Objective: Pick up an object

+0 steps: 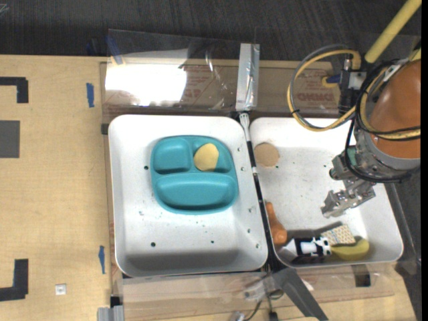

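Note:
My gripper (340, 204) hangs over the right part of the right bin (391, 236), with bare bin floor under it. Along that bin's front wall lie a yellow banana (352, 249), a tan waffle-patterned piece (341, 234) and a black-and-white toy (309, 246). An orange carrot (275, 226) lies against the bin's left wall. A round tan disc (266, 154) sits in its far left corner. The gripper is a short way above and behind the banana and touches none of these.
The left bin (127, 179) holds a teal divided plate (194, 191) with a yellow lump (206, 156) in its upper right compartment. Yellow and black cables (314, 89) loop behind the right bin. A clear plastic sheet (180, 79) lies behind the left bin.

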